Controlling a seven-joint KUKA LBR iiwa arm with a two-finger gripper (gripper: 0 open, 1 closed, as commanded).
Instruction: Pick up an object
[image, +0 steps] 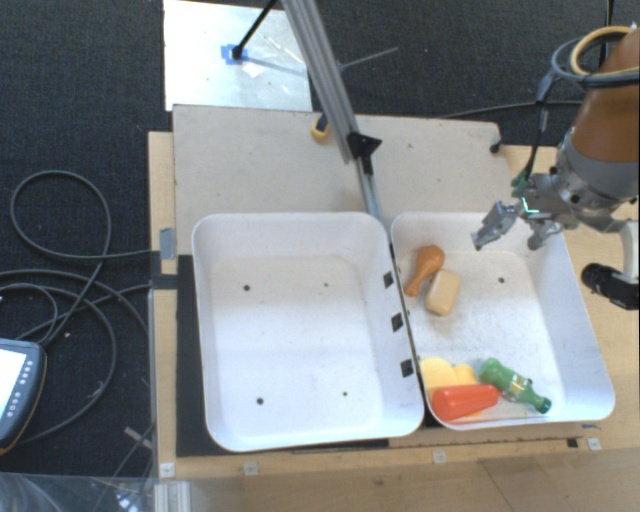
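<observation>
Toys crowd the right-hand bin as the grey arm, orange-banded above the wrist, reaches in from the right. Its pincer hangs over that bin's far rim, fingers spread apart with nothing between them, one grey fingertip jutting toward the bin's middle. Well apart from it, near the divide between the bins, lie a brown toy drumstick and, touching its near side, a tan block. Along the near wall sit a yellow piece, an orange-red carrot-shaped toy lying against it, and a green bottle on its side just beside them, its neck pointing toward the near right corner. No lettering on the bottle can be read.

Open white floor lies between the two clusters and along the bin's right wall. The left-hand bin adjoins it, black clips lining the shared edge. A metal pole slants across the bench from the top to the bins' junction. Black cables loop on the dark floor at left, near a grey handheld screen at the edge.
</observation>
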